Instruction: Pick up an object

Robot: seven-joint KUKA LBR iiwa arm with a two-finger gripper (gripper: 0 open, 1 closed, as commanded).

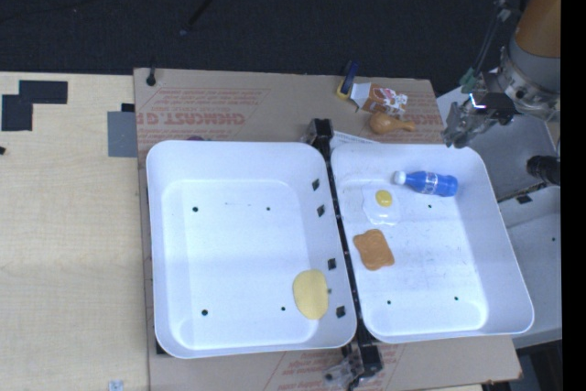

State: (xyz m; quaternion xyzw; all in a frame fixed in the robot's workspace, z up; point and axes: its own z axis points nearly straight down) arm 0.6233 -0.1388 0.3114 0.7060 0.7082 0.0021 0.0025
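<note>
A: Item one, the claw [461,125]?

B: At two o'clock, hanging over the right white bin's [499,224] far corner. Dark and small here; whether it is open or closed, I cannot tell. Nothing is seen in it.

A: Candidates?

B: Nearest, a blue plastic bottle with white cap [427,183], lying flat. Toward centre, a fried-egg toy [382,204] and a brown toast-like slab [374,249]. In the left white bin [169,243], five o'clock, a yellow oval piece [310,294].

A: Progress?

B: Nothing lifted; the whole pick apparently remains.
</note>
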